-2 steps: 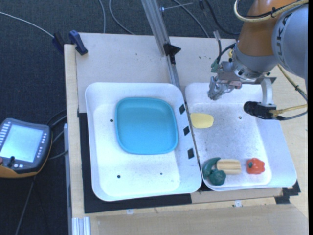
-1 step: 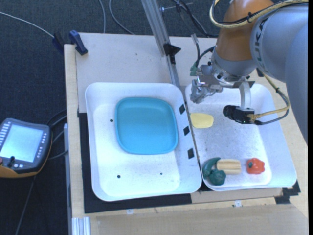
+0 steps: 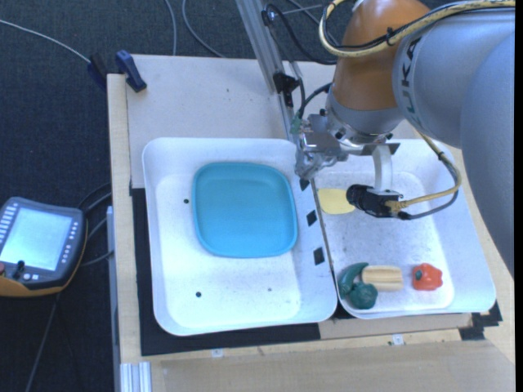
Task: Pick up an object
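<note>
While the gripper (image 3: 327, 155) hangs low over the right bin (image 3: 470, 243), near the divider, whether it is spread or closed cannot be told; wrist and cabling hide it. Nearest candidate: yellow flat piece (image 3: 333, 201), just beside and below. Green item (image 3: 358, 285), tan block (image 3: 382, 278) and red item (image 3: 426, 277) sit clustered at the near edge. Blue plate (image 3: 243, 208) lies in the left bin (image 3: 163, 243). Advice: centre over the yellow piece, descend straight, keep clear of the wall.
</note>
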`<state>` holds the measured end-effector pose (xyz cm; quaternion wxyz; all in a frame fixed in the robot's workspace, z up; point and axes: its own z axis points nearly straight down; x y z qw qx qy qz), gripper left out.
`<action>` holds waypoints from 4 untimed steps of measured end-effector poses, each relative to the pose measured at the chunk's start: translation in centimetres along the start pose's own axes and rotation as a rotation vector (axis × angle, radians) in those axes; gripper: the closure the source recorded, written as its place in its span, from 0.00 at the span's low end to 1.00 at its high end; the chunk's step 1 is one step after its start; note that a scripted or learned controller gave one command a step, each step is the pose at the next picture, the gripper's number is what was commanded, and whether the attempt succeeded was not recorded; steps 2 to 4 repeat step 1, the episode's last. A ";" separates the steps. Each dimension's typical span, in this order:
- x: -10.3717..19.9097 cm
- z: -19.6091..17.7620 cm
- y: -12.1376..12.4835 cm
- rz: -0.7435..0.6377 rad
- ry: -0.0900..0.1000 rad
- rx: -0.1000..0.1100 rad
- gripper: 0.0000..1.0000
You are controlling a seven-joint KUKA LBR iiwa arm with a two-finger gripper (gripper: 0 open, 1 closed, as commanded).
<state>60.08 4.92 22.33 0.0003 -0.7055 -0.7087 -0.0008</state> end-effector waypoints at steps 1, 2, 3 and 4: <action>4.9 0.2 -1.4 0.000 0.000 0.001 1.00; 4.9 0.2 -1.4 0.000 0.000 0.001 1.00; 4.9 0.2 -1.4 0.000 0.000 0.001 1.00; 4.9 0.2 -1.4 0.000 0.000 0.001 1.00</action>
